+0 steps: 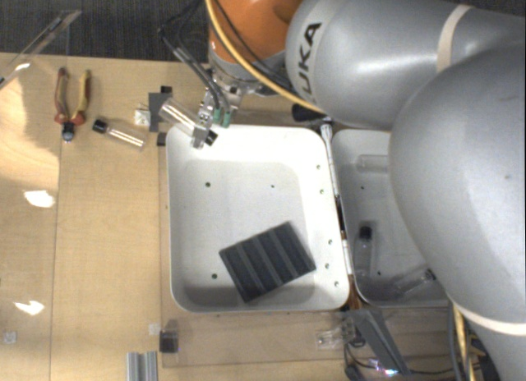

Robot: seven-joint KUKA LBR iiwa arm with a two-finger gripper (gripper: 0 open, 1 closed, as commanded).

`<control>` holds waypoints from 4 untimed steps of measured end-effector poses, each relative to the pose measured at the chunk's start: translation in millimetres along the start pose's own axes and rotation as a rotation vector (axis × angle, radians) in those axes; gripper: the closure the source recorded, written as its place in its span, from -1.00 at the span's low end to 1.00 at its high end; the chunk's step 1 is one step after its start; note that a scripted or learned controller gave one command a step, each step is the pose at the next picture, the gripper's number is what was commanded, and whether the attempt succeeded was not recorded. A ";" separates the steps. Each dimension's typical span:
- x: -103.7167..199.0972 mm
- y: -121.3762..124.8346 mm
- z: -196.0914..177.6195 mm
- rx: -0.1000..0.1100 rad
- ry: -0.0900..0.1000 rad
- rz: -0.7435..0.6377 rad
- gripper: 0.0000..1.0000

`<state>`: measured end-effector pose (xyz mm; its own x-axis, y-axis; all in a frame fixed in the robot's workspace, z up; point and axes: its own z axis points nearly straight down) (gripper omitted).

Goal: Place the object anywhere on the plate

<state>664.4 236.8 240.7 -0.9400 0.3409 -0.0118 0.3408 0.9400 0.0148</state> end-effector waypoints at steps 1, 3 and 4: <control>4.5 -5.0 101.5 0.017 0.007 0.503 1.00; 7.2 -13.9 139.4 0.020 0.007 -0.049 1.00; 5.5 -9.0 120.6 0.012 0.005 -0.275 1.00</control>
<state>658.1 231.4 120.0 -0.9973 0.0725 -0.0084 0.0725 0.9974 0.0000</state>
